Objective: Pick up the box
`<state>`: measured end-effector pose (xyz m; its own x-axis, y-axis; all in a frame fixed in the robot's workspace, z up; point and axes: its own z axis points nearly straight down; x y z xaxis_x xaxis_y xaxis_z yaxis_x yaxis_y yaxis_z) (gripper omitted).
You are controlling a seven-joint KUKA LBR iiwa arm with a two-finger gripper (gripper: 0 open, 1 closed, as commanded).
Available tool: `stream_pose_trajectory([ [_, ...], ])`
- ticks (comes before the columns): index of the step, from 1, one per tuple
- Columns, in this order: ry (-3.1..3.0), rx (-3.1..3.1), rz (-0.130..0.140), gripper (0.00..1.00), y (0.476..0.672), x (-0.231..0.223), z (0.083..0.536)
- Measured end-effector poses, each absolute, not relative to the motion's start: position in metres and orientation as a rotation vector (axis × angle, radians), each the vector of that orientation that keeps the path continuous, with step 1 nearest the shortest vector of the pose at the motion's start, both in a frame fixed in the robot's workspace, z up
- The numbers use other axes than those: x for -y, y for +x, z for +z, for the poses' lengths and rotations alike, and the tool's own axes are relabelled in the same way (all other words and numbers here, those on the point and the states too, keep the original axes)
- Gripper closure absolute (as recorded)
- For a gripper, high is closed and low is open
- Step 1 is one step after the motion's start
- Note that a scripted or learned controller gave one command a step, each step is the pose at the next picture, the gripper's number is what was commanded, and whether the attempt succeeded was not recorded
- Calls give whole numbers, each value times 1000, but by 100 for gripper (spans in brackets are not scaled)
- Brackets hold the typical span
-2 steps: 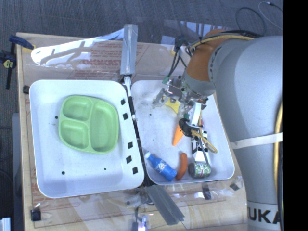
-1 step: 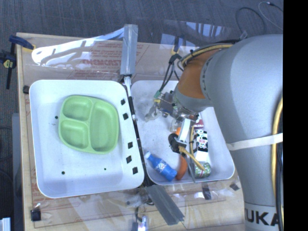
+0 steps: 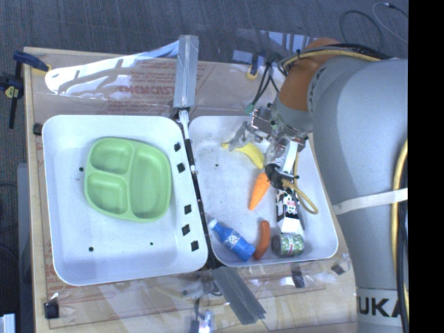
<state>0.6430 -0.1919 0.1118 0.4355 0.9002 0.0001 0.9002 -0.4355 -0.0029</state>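
At the far end of the right bin (image 3: 222, 186), your gripper (image 3: 250, 134) hangs just beside the banana (image 3: 252, 155), placed, I judge, for a descent there. Whether it is spread or closed cannot be told (wrist hardware masks it). Note the box (image 3: 291, 214), taken to be the white-and-black item near the carrot (image 3: 258, 191). Its upper end merges with the arm.
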Motion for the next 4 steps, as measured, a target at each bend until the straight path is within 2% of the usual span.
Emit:
stream_pose_trajectory([
  [1, -2657, 1669, 3, 0, 643, 191, 112],
  [2, -2780, 1458, 3, 0, 657, 168, 92],
  [3, -2769, 1469, 7, 100, 657, 165, 101],
  [4, -2994, 938, 4, 100, 657, 170, 201],
])
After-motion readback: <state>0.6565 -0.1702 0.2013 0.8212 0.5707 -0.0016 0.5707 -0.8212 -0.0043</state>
